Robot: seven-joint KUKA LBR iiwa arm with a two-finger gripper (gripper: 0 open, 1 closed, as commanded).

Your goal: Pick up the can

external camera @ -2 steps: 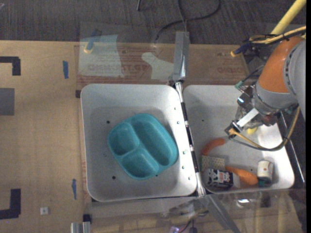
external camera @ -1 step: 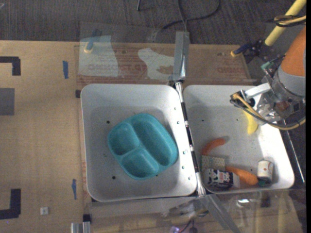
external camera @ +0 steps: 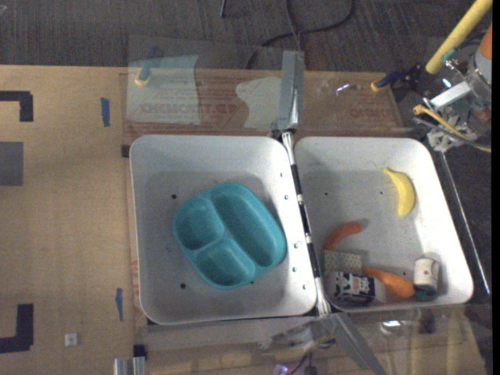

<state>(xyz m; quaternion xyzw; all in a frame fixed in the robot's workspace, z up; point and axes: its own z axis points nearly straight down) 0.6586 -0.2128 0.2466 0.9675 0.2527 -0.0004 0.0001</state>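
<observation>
The can (external camera: pixel 426 274) lies on its side in the near right corner of the right bin (external camera: pixel 445 176), its pale label facing up and a darker end toward the bin's front wall. From my remote seat I see it just beside the tip of a carrot (external camera: pixel 391 283), which stretches leftward along the bin floor to a small printed carton (external camera: pixel 352 286), black and white, lying up against the bin's front left corner. A grey speckled block (external camera: pixel 344 260) sits just behind the carton, and a second orange piece (external camera: pixel 344 233), curved, rests above that, near the divider between the bins. A banana (external camera: pixel 401 190) lies well apart from the can, toward the bin's far right side.

In the left bin (external camera: pixel 148 209) a teal divided plate (external camera: pixel 228 233) with three compartments sits near the middle, turned at a slant.

The arm's end (external camera: pixel 457 104) hangs at the upper right of my view, outside the right bin's far corner and well apart from the can. I cannot tell how the gripper stands, since its parts blur together there, and nothing I can see is in its hold. A yellow rod (external camera: pixel 462 26) angles up behind it.
</observation>
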